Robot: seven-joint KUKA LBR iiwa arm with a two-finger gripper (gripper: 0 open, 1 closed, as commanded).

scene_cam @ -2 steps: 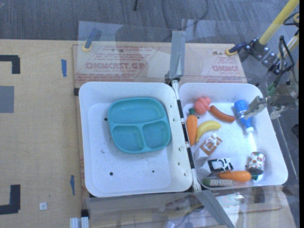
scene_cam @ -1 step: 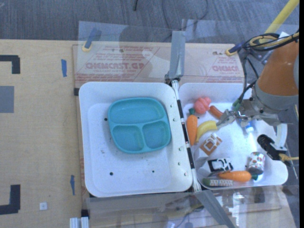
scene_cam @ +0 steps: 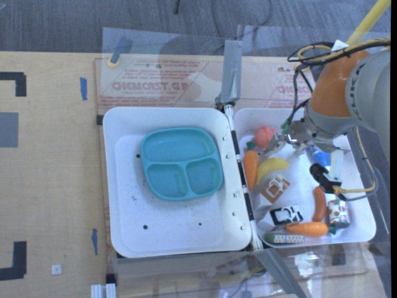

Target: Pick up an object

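**Clerk:** Objects in the right bin, count by kind?

**Keeper:** Nine counted.
- Carrots, two: upright carrot against the bin's wall at 9 o'clock; lying carrot, green end toward 3 o'clock, at 6 o'clock.
- Banana, one, just beside the upright carrot at its 3 o'clock.
- Round salmon-red fruit, one, at 10 o'clock.
- Brown-and-white box, one, tilted, directly at 6 o'clock from the banana.
- Black-and-white item, one, at 7 o'clock, kind not readable.
- Red-orange sausage-shaped piece, one, near 5 o'clock.
- Small can, one, upright, at 4 o'clock, just beside that piece.
- Blue item, one, near the centre, partly under the arm, kind not readable.

**Clerk:** Containers?

**Keeper:** White bins, two, side by side. The left bin holds one teal three-compartment plate, lying flat toward 12 o'clock of its floor. The right bin holds all nine objects.

**Clerk:** Gripper?

**Keeper:** One gripper, over the right bin at 11 o'clock, just at 3 o'clock from the round fruit. Released or clenched: cannot tell.
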